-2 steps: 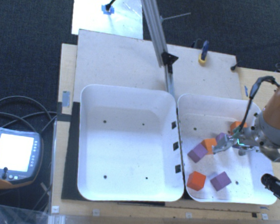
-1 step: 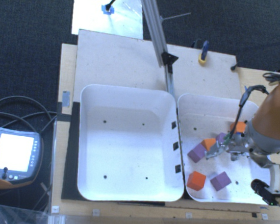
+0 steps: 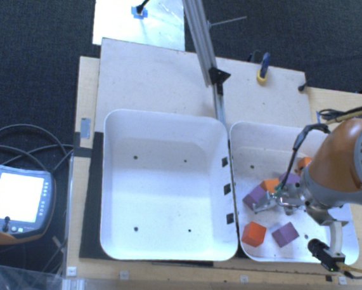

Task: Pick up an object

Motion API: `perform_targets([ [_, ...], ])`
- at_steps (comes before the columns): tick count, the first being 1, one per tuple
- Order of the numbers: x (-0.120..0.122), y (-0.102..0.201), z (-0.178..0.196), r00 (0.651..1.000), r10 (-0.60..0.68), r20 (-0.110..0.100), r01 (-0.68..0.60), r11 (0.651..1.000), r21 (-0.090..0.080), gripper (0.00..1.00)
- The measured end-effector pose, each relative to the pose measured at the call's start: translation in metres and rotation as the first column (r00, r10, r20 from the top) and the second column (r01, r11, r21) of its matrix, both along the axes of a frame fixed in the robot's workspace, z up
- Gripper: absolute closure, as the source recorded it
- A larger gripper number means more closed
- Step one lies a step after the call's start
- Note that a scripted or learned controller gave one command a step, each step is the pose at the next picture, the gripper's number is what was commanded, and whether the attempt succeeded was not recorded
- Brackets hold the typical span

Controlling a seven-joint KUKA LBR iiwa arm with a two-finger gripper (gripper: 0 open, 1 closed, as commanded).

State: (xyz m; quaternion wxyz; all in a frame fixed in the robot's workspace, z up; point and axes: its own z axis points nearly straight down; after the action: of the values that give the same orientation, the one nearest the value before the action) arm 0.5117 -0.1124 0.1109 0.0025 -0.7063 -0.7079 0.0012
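Low in the right bin [image 3: 350, 235], nearest the camera, sit an orange cube [image 3: 254, 233] and, just to its right, a purple cube [image 3: 285, 233], the two apart from each other. Up from the orange cube lies a second purple block [image 3: 254, 195], and touching its upper right is a smaller orange block [image 3: 270, 184]. Another orange piece [image 3: 303, 163] peeks out farther up and to the right of the orange cube, at the edge of the grey and orange arm [image 3: 344, 164], which covers the bin's right part. The gripper [image 3: 270, 202] reaches down among the blocks, its metal fingers [image 3: 261, 205] right beside the second purple block; whether they are apart or together cannot be made out, and nothing is visibly between them. Left of the orange cube, past the dividing rims, lies the left bin [image 3: 112, 166]. Both bins rest on the bench [image 3: 162, 75]. Far left of the orange cube, off the bench, a control pendant [image 3: 13, 205] lies on the dark floor.
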Motion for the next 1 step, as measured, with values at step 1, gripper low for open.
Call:
perform_targets([
  [1, 0.0005, 0.0004, -0.0203, 1.0, 0.0, 0.003, 0.0, 1.0, 0.001, 0.0],
])
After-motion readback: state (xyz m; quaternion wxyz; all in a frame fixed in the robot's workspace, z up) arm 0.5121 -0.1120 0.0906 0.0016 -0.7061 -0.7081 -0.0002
